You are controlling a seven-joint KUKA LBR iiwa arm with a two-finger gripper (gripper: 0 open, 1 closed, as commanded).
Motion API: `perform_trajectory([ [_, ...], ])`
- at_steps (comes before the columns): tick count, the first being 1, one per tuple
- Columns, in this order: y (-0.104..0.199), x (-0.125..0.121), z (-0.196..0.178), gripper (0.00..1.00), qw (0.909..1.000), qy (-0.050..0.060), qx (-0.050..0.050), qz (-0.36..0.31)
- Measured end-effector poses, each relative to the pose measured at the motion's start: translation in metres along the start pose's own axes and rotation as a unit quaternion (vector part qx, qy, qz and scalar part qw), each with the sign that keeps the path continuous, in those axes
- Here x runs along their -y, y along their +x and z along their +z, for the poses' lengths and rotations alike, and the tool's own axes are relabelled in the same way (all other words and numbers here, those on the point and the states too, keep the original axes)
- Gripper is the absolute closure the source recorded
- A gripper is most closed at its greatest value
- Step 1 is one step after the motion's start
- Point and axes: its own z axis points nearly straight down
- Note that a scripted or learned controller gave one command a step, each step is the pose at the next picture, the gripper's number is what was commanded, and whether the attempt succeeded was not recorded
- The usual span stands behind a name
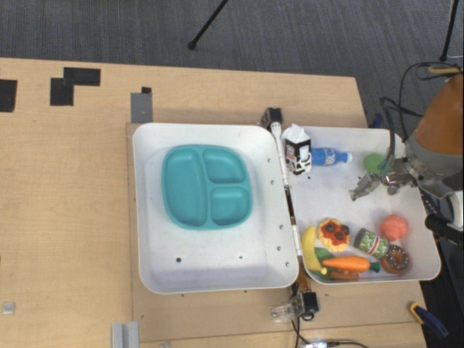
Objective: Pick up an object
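Observation:
The right bin (428,267) holds the objects. A white milk carton (297,151) stands at its back left, and a blue bottle (330,156) lies beside it. A green object (375,162) sits further right. Along the front edge lie a pizza slice (333,233), a banana (310,249), a carrot (344,264), a green can (372,243), a donut (397,259) and a pink ball (394,227). My gripper (365,187) hangs low over bare bin floor, just in front of the green object and behind the ball.
The left bin (152,267) holds a teal divided plate (208,185). A ridge with clips (286,194) separates the two bins. Cables (406,107) run behind the arm at the right. Bare floor lies in the right bin's middle.

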Motion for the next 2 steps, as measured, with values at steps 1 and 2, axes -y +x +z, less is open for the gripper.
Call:
perform_trajectory([
  [1,0.000,0.077,0.049,0.00,0.9977,-0.004,0.002,-0.067],
  [2,0.017,0.074,0.049,0.00,0.9779,-0.005,0.004,-0.209],
])
